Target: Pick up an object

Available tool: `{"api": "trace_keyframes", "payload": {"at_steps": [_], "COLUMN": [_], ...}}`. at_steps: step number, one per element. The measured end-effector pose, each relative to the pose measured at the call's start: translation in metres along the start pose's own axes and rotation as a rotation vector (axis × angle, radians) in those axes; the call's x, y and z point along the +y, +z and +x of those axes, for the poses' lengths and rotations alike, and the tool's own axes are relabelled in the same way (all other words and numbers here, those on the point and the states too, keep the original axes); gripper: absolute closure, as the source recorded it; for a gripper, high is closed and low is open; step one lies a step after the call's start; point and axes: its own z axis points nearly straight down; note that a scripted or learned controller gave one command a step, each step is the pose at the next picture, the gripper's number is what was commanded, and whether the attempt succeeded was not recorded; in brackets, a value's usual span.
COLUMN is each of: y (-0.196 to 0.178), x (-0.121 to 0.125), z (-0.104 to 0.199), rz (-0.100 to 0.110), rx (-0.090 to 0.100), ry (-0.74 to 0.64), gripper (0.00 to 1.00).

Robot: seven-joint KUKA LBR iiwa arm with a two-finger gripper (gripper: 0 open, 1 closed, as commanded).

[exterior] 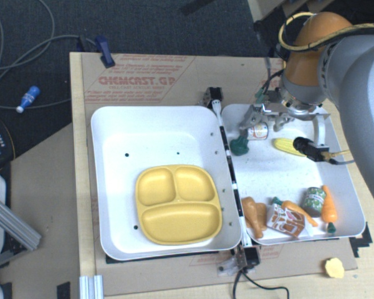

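My gripper (260,124) hangs low over the far left corner of the right bin (346,179). A small white and red thing (258,131) lies right beneath it; whether it is held I cannot tell. A dark green toy (239,146) rests just left of the gripper against the bin's left wall. To the gripper's right lies a yellow corn-like piece (285,146). Along the near side lie a brown piece (254,215), a printed packet (285,220), a grey-green lump (313,199) and an orange carrot (328,205).
The left bin (112,142) holds a yellow divided plate (177,203). A ridge (227,161) separates the two bins. A small yellow piece (334,267) lies on the bench outside the right bin's near corner. A blue clip (104,50) sits at the cardboard's far edge.
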Motion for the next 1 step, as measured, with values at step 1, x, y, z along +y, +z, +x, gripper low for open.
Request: {"api": "trace_keyframes", "payload": {"at_steps": [1], "y": [0.0257], "x": [-0.0057], "z": [0.004], "rz": [-0.002], "rx": [-0.002], "ry": [0.003], "gripper": [0.0]}}
